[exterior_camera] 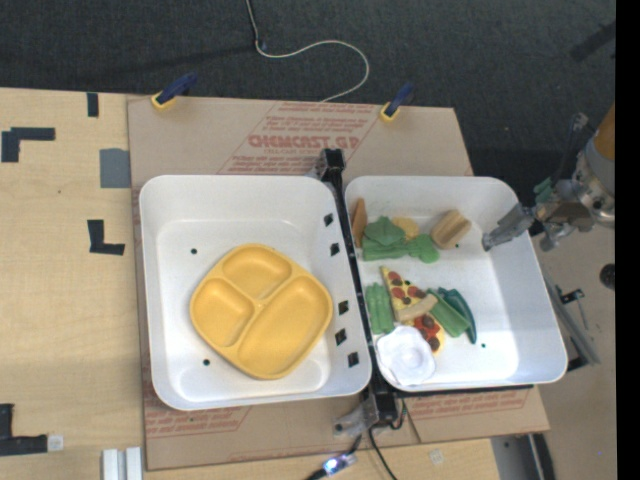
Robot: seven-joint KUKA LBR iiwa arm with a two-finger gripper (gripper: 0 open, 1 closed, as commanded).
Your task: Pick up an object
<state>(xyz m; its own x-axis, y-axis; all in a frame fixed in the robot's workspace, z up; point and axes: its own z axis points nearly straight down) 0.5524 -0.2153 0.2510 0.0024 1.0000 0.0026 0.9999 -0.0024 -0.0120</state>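
Observation:
The right bin [520,353] holds toy food. There is a green leafy piece [384,237], a tan bread chunk [451,228], a small yellow piece [406,226] and a brown strip [359,216]. Nearer the front lie a pizza slice [405,296], a light green pod [380,309], dark green peppers [458,312] and a white round piece [407,355]. My gripper [522,230] hangs over the bin's right rim at its far corner, to the right of the bread chunk and apart from it. Nothing is visibly held.
A yellow divided plate [262,311] lies in the left bin [160,228]. Both bins rest on a cardboard sheet [290,143] held by two clamps [174,90]. A white cable [320,48] curls across the dark floor behind.

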